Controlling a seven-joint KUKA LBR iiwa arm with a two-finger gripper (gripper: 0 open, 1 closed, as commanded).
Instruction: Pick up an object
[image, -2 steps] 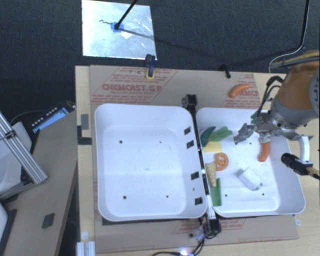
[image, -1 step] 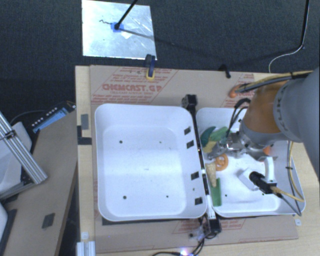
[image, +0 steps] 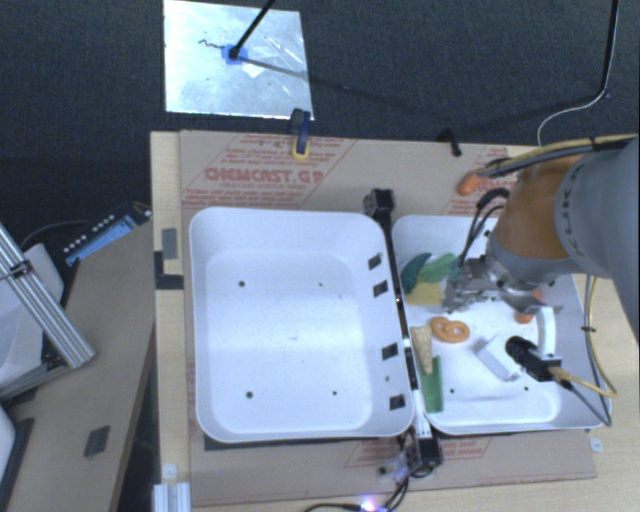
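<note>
Camera view: we see the end effector (image: 462, 292) just above the orange ring (image: 450, 330); we cannot tell its grip state.

The arm (image: 590, 215) is a thick, rounded tube in smooth matte grey, its shell curved like a barrel at the right of the scene. Next to that grey shell, toward the wrist, sits a broad band (image: 530, 215) of dull orange, equally round. Past the band the body narrows into a grey wrist section (image: 505, 272) with a paler rim. Thin dark cables (image: 484, 215) loop off the left side of the band and run to the gripper (image: 462, 292), a small cluster of grey and silvery metal parts with darker recesses. Another bundle of dark and yellowish cables (image: 545, 153) runs along the arm's far edge.
</note>
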